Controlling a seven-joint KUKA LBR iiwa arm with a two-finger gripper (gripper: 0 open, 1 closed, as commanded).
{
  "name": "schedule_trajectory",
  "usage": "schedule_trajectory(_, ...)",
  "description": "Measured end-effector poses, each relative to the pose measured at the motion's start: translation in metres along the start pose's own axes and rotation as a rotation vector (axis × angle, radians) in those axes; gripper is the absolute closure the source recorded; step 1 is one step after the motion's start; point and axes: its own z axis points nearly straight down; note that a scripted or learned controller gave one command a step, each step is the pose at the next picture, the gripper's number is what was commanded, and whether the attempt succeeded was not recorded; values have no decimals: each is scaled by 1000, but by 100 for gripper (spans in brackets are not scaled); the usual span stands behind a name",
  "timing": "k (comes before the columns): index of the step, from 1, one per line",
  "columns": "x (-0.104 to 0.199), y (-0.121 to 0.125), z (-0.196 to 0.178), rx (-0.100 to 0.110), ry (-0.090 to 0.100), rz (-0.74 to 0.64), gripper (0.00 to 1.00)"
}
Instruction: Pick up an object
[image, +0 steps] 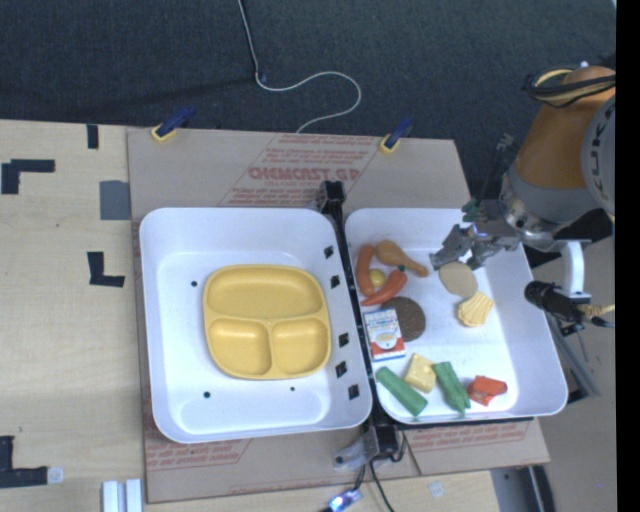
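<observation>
The right bin (530, 340) holds several toy foods. Among them are a tan drumstick (402, 258), a red sausage (386, 288), a brown round patty (411, 319), a small red and white carton (383, 334), a beige rounded piece (457, 279) and a yellow ridged piece (475, 309). Along the bin's front lie a yellow wedge (420, 373), two green pieces (400, 391) (451, 386) and a red piece (488, 388). My gripper (460, 254) hangs open just above the beige piece at the bin's back right, with nothing between its fingers.
The left bin (170, 300) holds a yellow divided plate (268, 320). A black divider with clips (342, 300) runs between the bins. The arm's grey and orange body (560, 150) fills the right side. A thin cable (310, 85) lies behind the bins.
</observation>
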Motion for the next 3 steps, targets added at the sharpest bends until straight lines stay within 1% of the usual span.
schedule_trajectory(1,49,-26,6,1,0,-1,100)
schedule_trajectory(2,91,-60,6,1,0,0,100)
schedule_trajectory(3,109,-73,0,0,0,0,100)
